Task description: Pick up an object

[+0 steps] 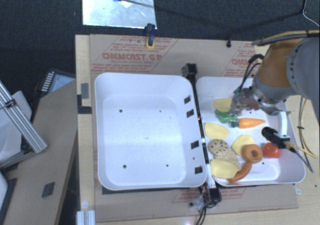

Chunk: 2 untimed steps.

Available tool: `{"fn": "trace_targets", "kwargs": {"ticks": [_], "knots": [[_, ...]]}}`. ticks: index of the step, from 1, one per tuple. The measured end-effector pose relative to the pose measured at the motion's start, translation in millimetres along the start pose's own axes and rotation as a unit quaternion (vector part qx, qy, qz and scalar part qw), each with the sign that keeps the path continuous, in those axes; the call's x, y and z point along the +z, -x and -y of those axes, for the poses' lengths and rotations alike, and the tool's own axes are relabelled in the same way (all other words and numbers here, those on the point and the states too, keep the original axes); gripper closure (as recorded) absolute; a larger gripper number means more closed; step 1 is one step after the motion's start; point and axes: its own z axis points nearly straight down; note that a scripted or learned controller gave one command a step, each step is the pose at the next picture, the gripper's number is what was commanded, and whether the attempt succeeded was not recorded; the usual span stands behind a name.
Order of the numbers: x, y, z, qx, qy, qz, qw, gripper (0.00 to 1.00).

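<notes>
Over the right-hand bin: my gripper (241, 101) hangs low above the far half of this shallow white plastic bin (212, 88). My grey arm with its orange band (276, 66) comes in from the view's right.
Jaws: I cannot tell whether they are released or clenched.
Just beside me: a pale yellow toy lump (222, 104) lies on the view's left of my tip. A green leafy toy piece (225, 116) lies a little nearer the view's lower edge.
Just below me in the view: an orange toy carrot (251, 123) lies on its side, its thick end next to the green piece.
Further toward the bin's near rim: a second yellow toy slice (216, 130), a round brown speckled cookie (218, 146), a yellow toy wedge (241, 143), an orange ring-shaped toy (253, 153), a small red toy tomato (271, 151), a pale yellow rounded toy (223, 169) and a curved orange-red toy sausage (241, 172) lie close together.
Well apart from me: the other white plastic bin (145, 129) sits on the view's left, beyond the divider.
</notes>
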Motion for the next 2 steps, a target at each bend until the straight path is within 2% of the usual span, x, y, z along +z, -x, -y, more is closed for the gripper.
{"fn": "trace_targets", "kwargs": {"ticks": [1,2], "knots": [[-81.9,-48.8,-67.3,-0.004,0.002,0.0,1.0,1.0],[-171.0,-89.6,-68.0,-0.003,0.002,-0.001,1.0,1.0]]}}
